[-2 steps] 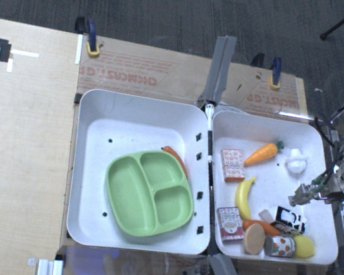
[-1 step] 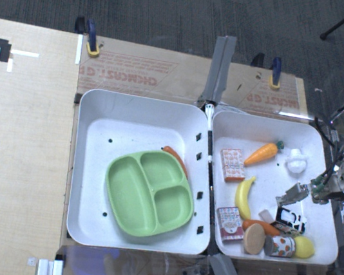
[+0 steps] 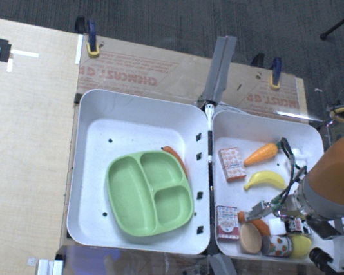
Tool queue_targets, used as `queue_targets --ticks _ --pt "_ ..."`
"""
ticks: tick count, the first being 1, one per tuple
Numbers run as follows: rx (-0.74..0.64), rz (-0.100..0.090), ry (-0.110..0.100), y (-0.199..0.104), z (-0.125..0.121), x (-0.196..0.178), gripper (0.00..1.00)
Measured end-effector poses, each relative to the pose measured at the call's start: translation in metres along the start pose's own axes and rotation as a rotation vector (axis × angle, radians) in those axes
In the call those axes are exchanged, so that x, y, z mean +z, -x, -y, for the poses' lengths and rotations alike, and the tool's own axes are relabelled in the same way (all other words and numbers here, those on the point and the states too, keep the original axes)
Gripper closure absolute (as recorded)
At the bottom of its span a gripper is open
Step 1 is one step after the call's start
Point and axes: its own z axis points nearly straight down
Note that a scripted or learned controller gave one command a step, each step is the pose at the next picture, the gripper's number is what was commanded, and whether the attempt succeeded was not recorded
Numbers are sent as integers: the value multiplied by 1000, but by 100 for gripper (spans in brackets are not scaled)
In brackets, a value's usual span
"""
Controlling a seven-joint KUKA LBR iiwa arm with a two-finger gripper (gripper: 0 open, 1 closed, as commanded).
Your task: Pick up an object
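I see my gripper (image 3: 257, 212) low in the crowded right bin (image 3: 226, 124), fingers apart, holding nothing, near its front edge.

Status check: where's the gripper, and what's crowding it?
Gripper low in right bin, nothing visibly held. Bread roll, can just below. Banana just above.

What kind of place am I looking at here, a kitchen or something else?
Probably a robotics lab bench rather than a kitchen: two white bins sit side by side on a board held by clamps, a robot arm reaches over them, and the carrot and banana look like toy food.
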Motion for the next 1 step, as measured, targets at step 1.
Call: queue_targets --ticks 1 --pt "1 0 -1 -15 -2 12 0"
